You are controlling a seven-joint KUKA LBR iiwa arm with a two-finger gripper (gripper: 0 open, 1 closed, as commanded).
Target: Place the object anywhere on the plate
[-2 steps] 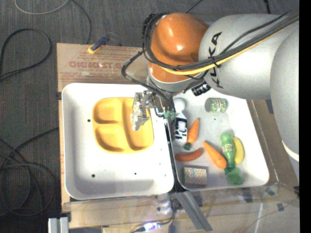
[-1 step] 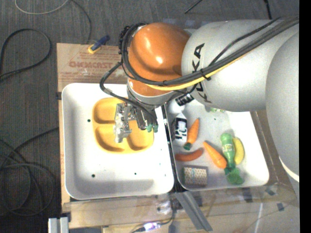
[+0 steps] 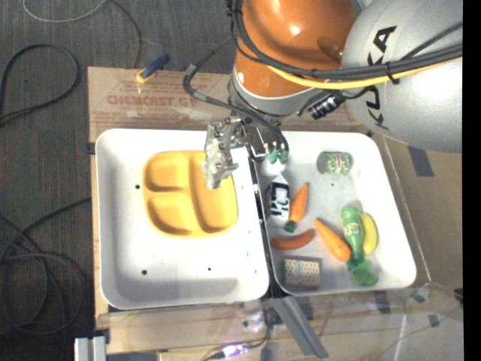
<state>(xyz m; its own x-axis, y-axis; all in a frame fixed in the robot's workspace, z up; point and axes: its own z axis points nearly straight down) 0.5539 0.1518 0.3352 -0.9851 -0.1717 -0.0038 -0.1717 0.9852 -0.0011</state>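
Dark carpet strewn with cables surrounded the surface (image 3: 105,89), where two shallow white bins sat side by side. A yellow divided plate (image 3: 180,201) lay in the left bin (image 3: 135,277). The grey-and-orange arm (image 3: 301,28) reached in from the right, its tool (image 3: 219,156) hanging over the plate's far right corner. Something pale and glinting showed at the tool's tip, but whether the tool was clamped on an object or stood parted could not be told from this angle. The right bin (image 3: 391,201) held two carrots (image 3: 297,204), a red sausage (image 3: 292,240), a banana (image 3: 368,233), a green bottle (image 3: 353,235), a can (image 3: 334,162), a small carton (image 3: 278,199) and a patterned packet (image 3: 302,271). If the tool did carry the object, the sound move appeared to be lowering straight down close to the plate before letting go, so the piece would settle in a compartment rather than bounce over the rim.
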